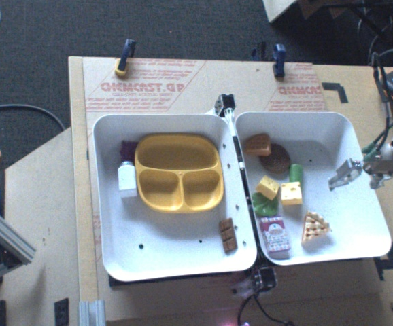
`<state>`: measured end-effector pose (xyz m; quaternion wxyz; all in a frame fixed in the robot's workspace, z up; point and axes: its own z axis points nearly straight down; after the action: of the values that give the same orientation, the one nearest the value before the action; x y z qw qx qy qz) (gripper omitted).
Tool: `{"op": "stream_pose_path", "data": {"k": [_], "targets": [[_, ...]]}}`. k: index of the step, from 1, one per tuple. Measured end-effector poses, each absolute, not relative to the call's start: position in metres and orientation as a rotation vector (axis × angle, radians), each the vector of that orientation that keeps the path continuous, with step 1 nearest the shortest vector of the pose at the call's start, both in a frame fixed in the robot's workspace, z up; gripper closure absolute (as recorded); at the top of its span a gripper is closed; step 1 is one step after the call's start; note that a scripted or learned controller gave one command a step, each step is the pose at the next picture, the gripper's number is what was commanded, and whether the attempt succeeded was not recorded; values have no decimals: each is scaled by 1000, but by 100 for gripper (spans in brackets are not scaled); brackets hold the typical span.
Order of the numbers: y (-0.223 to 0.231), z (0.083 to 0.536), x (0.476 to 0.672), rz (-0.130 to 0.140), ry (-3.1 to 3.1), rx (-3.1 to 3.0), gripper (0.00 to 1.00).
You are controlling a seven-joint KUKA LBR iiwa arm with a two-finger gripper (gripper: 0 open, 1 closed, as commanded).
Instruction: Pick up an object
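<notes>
Grey arm enters from the right edge of the frame, mid-height, wrist angled left. Its two-finger gripper (339, 175) hangs over the right rim of the right-hand shallow white bin (360, 148), jaws spread apart, nothing between them. Candidate objects lie left of it in that bin: yellow cheese-like block (292, 193), small wafer-patterned wedge (314, 227), round brown cookie (275, 159), red packet (276, 237). Left-hand white bin (108, 202), centre-left of frame, carries a yellow divided plastic tray (179, 172).
</notes>
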<state>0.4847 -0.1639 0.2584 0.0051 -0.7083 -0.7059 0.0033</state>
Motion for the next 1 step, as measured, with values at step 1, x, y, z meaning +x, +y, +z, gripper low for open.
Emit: {"op": "stream_pose_path", "data": {"k": [1], "targets": [[-164, 264, 487, 0, -2222, -2222, 0]]}}
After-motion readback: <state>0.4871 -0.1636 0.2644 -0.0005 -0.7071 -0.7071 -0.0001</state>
